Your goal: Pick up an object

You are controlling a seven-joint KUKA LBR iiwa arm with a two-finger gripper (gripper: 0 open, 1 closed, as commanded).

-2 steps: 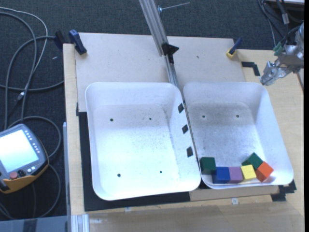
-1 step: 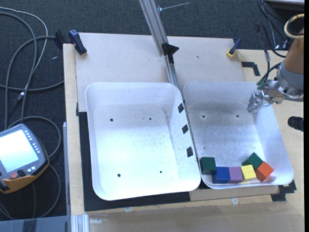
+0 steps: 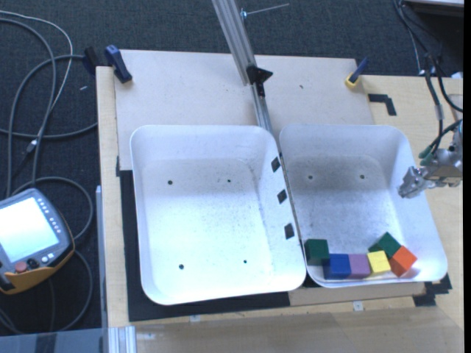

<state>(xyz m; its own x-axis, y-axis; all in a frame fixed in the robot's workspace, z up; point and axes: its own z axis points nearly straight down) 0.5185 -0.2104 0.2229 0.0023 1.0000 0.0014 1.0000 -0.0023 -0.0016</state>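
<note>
Several small blocks lie in a row along the near wall of the right bin [image 3: 346,142]: a dark green block [image 3: 317,250], a blue block [image 3: 339,265], a purple block [image 3: 359,264], a yellow block [image 3: 378,261], an orange block [image 3: 402,260] and a green block [image 3: 385,242] just behind the yellow one. My gripper [image 3: 412,182] hangs at the right bin's right rim, well behind the blocks and apart from them. Nothing is seen held in it.
The left bin [image 3: 206,212] stands beside the right one, with an aluminium rail [image 3: 239,43] running down between them. Clamps sit at the board's far corners. A teach pendant [image 3: 29,237] and cables lie on the floor at the left.
</note>
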